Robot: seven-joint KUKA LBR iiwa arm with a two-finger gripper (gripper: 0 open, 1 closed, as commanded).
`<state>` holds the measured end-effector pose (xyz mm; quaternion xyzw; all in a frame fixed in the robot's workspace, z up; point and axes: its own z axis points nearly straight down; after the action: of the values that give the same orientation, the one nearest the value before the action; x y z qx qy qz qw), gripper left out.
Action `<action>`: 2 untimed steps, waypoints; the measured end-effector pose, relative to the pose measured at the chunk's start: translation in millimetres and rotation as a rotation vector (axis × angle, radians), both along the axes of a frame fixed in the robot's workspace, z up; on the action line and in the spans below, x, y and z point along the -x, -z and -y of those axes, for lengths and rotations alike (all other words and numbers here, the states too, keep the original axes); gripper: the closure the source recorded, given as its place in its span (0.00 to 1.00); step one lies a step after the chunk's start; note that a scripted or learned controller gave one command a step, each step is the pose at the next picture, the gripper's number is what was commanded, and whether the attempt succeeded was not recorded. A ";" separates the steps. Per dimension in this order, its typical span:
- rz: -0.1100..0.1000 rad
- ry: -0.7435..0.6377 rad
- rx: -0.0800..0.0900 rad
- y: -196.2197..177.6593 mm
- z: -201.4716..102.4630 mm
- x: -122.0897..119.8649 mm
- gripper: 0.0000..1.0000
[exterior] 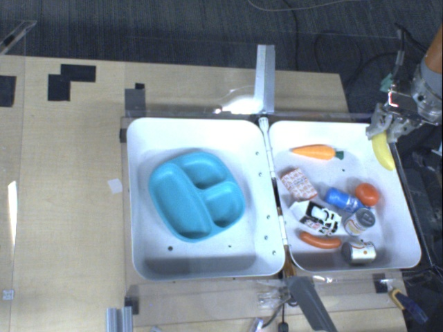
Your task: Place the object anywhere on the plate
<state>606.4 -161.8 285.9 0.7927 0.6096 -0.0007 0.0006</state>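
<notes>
Yellow banana (383, 151) near-upright, beside pincer (385, 125)

Bright even overhead light, glare patch on bench (239, 104), soft shadows inside left bin (201, 263), slightly soft focus

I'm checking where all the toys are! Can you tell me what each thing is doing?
Blue plate: in left bin, nothing on it.
Carrot: lying in right bin.
Banana: at right bin's edge, under gripper.
Sausage: lying flat.
Blue can: on its side.

Pale wooden bench (62, 206), dark carpet (138, 12) behind, loose cable (291, 9) across it.
</notes>
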 end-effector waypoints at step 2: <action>-0.001 -0.189 -0.002 48.6 -72.5 15.2 1.00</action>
<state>591.2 -89.3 237.2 0.7316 0.6817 -0.0005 -0.0007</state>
